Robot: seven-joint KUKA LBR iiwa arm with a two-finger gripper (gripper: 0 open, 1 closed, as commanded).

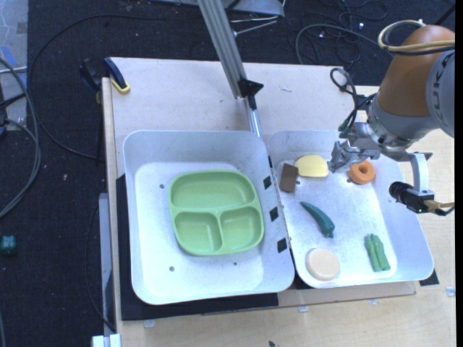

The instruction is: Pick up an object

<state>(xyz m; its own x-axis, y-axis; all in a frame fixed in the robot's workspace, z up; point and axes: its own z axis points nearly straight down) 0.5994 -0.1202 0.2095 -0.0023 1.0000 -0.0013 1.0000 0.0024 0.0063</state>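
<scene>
- Step in hand, as I judge it: the approach; the arm [412,78] comes in from 3 o'clock and the gripper [346,155] hangs low over the far part of the right bin [405,266]; nothing seen lifted.
- Jaws: the metal of the wrist and its cabling crowd together there; cannot tell whether they stand apart or together, nor whether anything is between them.
- Likely targets: the yellow piece [312,166] lies just beside the gripper toward 9 o'clock; the orange ring [362,173] lies just beside it toward 4 o'clock; the gripper sits between the two; which one is meant, I cannot say.
- Next move calls for: settling over one of them, a straight descent, then closing and lifting; the yellow piece looks rounded and smooth, so it may slip; the ring is small and low, so a slight miss would close on air.
- Others in the right bin: a brown block [289,178] touching the yellow piece's 9 o'clock side; a dark green pepper [319,217] near mid-bin; a cream disc [323,263] at 6 o'clock; a green bean bundle [376,252] toward 4 o'clock; all well apart from the gripper.
- Left bin [145,194]: a green divided plate [217,212] lying flat.
- In the way: the brown block crowds the yellow piece; the bin's far wall is near; a slanted metal pole [223,38] crosses the worktop [173,96] at 12 o'clock, apart from the gripper.
</scene>
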